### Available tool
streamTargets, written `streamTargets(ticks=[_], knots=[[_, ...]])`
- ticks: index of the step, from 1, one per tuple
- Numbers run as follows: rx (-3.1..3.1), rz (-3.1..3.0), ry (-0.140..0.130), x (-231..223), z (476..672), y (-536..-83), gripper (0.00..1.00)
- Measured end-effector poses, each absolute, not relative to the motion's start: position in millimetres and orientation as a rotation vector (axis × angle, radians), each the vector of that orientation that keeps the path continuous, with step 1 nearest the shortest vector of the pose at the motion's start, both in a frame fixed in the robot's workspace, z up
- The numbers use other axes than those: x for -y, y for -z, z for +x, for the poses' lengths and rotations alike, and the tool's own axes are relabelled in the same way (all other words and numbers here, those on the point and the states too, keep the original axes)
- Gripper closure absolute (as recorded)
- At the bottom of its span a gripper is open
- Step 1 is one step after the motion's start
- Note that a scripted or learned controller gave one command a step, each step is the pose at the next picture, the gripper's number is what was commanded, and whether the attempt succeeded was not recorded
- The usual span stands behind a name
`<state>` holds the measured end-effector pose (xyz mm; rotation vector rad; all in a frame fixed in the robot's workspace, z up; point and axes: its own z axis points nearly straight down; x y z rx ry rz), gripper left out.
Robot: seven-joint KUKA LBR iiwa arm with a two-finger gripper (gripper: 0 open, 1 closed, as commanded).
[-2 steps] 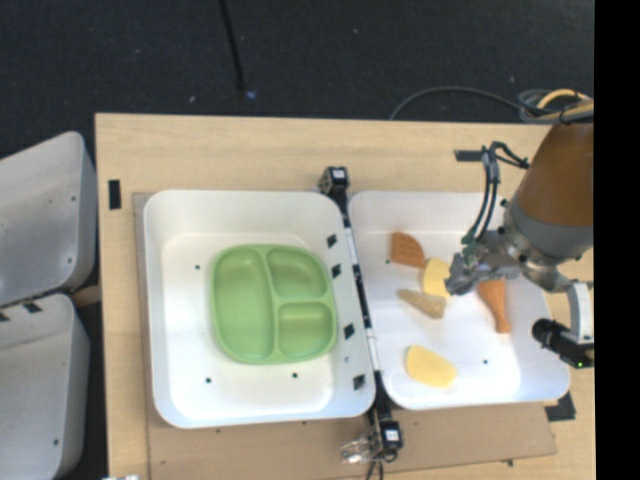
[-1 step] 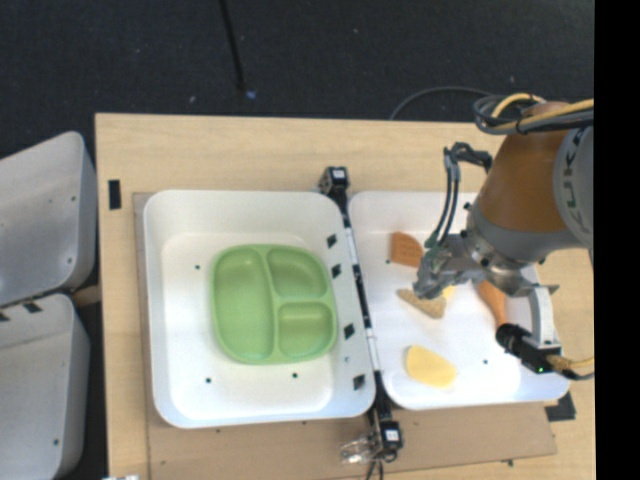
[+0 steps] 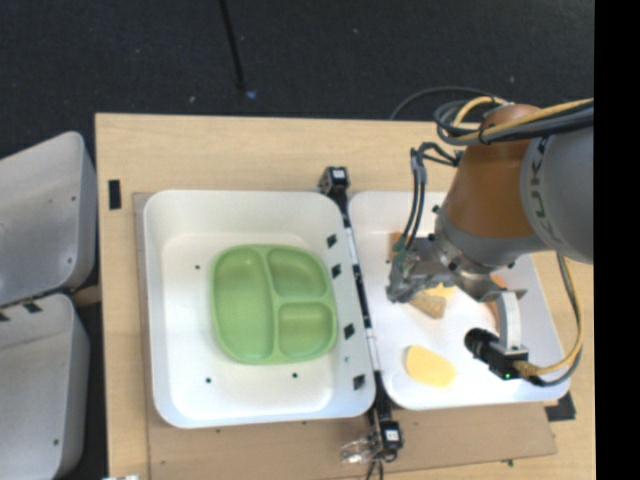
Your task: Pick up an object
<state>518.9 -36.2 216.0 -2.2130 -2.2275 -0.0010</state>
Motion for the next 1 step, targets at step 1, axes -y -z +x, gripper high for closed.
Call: streamTargets(ticks=[1], knots=[[2.228,-2.21,0.002,-19.8,516.9,-214.3,1.0]])
